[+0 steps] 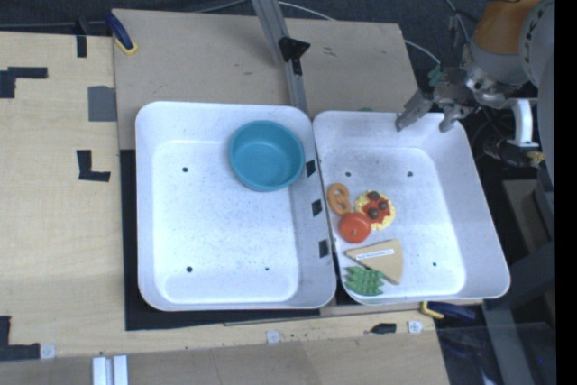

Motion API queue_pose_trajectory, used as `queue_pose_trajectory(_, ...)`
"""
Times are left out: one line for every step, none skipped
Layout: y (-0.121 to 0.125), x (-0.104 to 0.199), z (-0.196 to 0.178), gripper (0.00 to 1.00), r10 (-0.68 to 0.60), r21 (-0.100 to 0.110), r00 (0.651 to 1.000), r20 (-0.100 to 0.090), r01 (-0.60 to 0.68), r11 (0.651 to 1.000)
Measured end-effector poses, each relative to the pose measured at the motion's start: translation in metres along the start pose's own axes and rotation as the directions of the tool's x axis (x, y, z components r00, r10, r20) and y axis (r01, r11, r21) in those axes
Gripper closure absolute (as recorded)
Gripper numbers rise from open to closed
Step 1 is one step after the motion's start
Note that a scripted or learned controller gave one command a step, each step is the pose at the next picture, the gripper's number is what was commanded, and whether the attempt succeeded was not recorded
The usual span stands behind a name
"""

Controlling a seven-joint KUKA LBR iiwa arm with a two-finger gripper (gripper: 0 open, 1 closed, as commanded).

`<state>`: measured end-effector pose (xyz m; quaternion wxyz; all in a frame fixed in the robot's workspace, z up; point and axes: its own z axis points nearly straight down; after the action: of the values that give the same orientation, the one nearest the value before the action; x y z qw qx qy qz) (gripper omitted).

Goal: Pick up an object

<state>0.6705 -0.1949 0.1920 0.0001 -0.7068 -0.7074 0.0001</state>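
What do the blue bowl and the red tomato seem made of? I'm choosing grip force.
Blue bowl: probably hard plastic, with a uniform matte colour and smooth rim. Red tomato: likely moulded plastic toy food, with a flat even red and slight sheen; too small to be sure.

The two white bins [171,221] look like smooth plastic with fine dark speckles. The blue bowl [266,155] seems matt plastic. The surface [54,131] shows pale wood grain, and the slanted pole [266,9] looks like grey metal.
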Motion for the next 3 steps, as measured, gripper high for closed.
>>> queue_pose_trajectory(0.000,-0.004,0.044,0.00,0.000,0.004,1.000,0.000,0.000,1.000)
queue_pose_trajectory(-0.002,-0.003,0.097,0.00,0.000,0.005,1.000,-0.001,0.000,1.000)
queue_pose_trajectory(0.000,-0.003,0.084,1.00,-0.001,0.000,1.000,0.001,0.001,1.000)
